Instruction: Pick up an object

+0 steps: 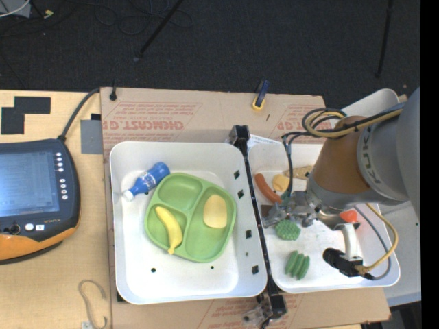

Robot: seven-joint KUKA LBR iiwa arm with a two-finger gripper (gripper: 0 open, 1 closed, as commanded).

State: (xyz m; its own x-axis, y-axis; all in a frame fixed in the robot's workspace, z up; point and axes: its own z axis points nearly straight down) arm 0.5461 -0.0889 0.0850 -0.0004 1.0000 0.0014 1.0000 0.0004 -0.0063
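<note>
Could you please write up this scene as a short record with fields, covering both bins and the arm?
left bin: shallow white bin holding a green two-compartment plastic plate and a blue and white small plastic bottle
plate contents: yellow toy banana in one compartment, pale yellow rounded piece in the other
right bin: round green bumpy toy, dark green ridged toy, orange-red sausage-shaped toy
arm: grey with orange band, over the right bin
end effector: just above the round green bumpy toy; grip state unclear
</note>
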